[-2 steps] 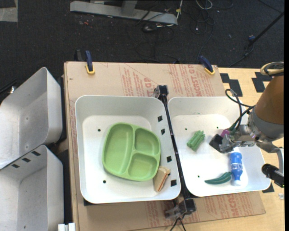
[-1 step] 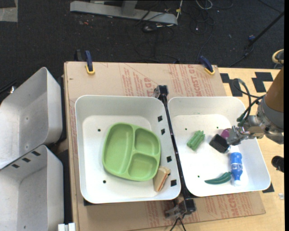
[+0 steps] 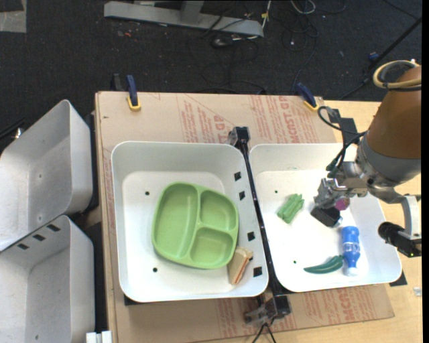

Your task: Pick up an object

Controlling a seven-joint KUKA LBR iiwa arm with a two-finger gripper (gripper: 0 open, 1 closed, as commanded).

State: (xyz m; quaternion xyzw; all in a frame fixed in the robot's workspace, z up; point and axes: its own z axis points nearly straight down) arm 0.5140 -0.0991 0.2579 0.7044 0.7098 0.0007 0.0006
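Green block (image 3: 290, 208) lies in right bin (image 3: 301, 164), just view-left of gripper (image 3: 330, 199), apart from it. Blue bottle (image 3: 350, 249) and dark green curved piece (image 3: 324, 266) lie camera-side of gripper. Gripper open or closed: can't tell

A robotics lab: a grey-and-orange arm (image 3: 400, 127) reaches over a cardboard-topped desk (image 3: 181, 117) pinned by clamps (image 3: 133, 94), with two white bins (image 3: 127, 167) side by side. Loose cables (image 3: 295, 30) and a metal frame (image 3: 181, 15) lie on the dark far floor, and spare bins (image 3: 47, 154) stand at left.
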